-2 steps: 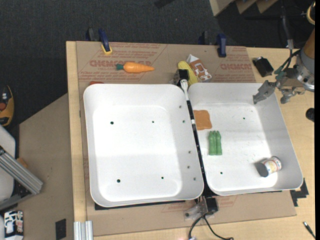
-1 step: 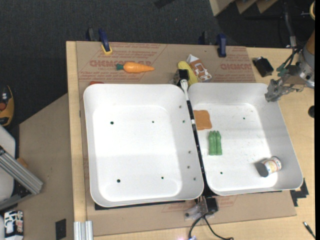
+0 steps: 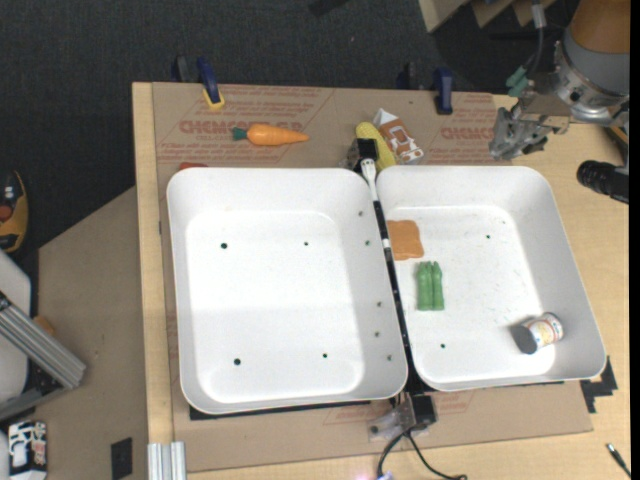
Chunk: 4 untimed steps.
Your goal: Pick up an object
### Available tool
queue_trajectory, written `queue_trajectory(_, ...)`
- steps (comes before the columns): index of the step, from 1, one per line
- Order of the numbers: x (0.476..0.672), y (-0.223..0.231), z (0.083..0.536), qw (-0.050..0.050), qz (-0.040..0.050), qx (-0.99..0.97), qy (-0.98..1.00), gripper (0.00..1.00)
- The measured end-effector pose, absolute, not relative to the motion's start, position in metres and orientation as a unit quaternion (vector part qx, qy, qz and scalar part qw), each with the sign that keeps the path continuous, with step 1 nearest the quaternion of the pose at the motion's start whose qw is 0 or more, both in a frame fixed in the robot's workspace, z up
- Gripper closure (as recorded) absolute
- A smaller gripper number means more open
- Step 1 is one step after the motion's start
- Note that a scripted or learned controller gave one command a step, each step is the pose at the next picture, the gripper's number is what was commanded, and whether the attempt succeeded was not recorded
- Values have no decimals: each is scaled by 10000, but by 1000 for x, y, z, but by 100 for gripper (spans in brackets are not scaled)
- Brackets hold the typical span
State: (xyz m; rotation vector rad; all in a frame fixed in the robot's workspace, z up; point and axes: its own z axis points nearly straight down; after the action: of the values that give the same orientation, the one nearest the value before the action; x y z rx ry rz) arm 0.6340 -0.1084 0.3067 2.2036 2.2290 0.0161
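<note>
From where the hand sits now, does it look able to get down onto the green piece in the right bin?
Probably yes. The green piece lies apart from the orange square and the small jar, with nothing over it; the hand hovers beyond the right bin.

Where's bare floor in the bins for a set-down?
Left bin: its whole floor is bare. Right bin: free along the far wall and the right side, above the small jar. Crowded by the divider, where the orange block and green piece lie. Gripper hangs beyond the far rim.
</note>
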Motion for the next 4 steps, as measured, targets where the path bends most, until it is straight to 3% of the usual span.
queue_trajectory(1, 632, -65, 397, 47, 48, 7048, 7094, 100)
queue_trajectory(2, 626, -177, 445, 57, -2, 7106, 7035, 100)
queue_trajectory(3, 597, -129, 409, -22, -8, 7060, 7082, 100)
queue_trajectory(4, 583, -42, 326, -49, -16, 7041, 7101, 100)
